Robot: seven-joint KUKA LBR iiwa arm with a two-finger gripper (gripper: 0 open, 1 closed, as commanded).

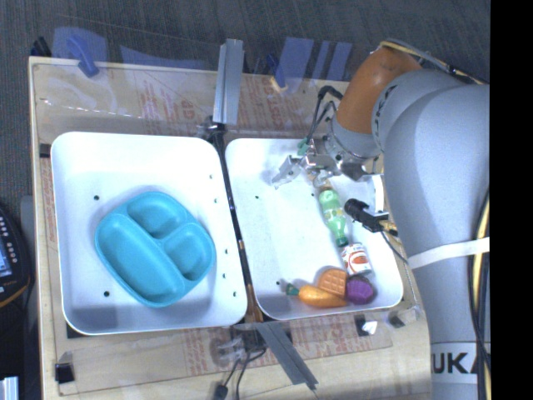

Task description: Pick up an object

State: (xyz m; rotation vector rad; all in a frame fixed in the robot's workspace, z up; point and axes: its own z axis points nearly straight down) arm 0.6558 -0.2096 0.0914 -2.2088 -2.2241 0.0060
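Camera view: arm poised over cluttered bin, nothing yet in its grasp

Camera view, from above and at a slant, finds the grey arm [433, 165] reaching in from the right across the right-hand bin [266, 240]. Its gripper [291, 169] hangs over the bin's far end, near the top wall, fingers spread apart with nothing between them. The pickable things lie along the bin's right side and near corner: a green bottle [333, 215] lying lengthwise just below the gripper, a small red-and-white can [358, 260] beyond it, then an orange carrot [321, 297], a waffle-like piece [333, 282] and a purple item [361, 290] bunched against the near wall. The left-hand bin [75, 173] holds a blue divided plate [154, 247], well apart from the arm.

Judged from this, the approach is the step in hand; no grasp has been made. The bottle looks the closest candidate. The next move calls for shifting the open fingers over it, squaring them across its narrow body, descending and closing. Rounded and lying flat, it could roll or slip out.
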